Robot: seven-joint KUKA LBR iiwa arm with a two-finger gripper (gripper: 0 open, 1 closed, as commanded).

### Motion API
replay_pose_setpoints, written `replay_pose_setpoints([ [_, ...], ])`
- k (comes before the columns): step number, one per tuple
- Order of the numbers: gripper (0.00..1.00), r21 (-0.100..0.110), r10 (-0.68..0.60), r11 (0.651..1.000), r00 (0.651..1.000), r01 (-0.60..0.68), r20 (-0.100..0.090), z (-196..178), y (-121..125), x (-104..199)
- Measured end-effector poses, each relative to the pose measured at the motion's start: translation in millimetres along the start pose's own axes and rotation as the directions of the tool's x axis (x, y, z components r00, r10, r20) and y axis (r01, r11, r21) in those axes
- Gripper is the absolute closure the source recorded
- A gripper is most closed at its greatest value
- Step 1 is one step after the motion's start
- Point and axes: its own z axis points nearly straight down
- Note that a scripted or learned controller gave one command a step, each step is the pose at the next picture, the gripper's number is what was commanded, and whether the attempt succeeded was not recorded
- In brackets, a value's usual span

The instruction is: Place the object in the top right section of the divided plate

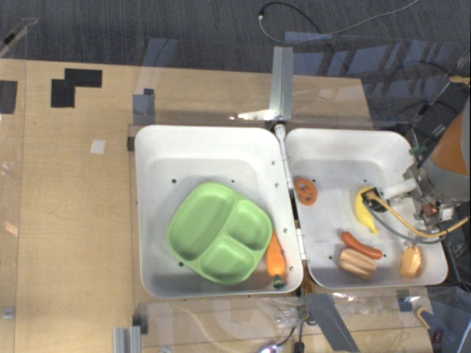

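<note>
A green divided plate [218,232] lies in the left bin [158,160], with nothing in its sections. An orange carrot [274,259] rests against the plate's right rim on the bin floor. In the right bin [346,149] are a yellow banana [364,209], a round orange-brown disc [305,190], a red sausage [361,245] beside a brown bun [355,264], and a small yellow-orange piece [411,262]. My gripper [429,212] hangs over the right bin's right side, just right of the banana and above the yellow-orange piece. Nothing is seen in it.
A metal divider [288,190] runs between the two bins. A metal post [282,79] stands behind them. The wooden bench [66,219] stretches to the left, with black marks at its far corner.
</note>
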Motion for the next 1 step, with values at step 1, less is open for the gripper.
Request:
replay_pose_setpoints([
  [1,0.00,-0.001,-0.001,1.000,1.000,0.001,-0.002,-17.1,-1.3,17.8],
])
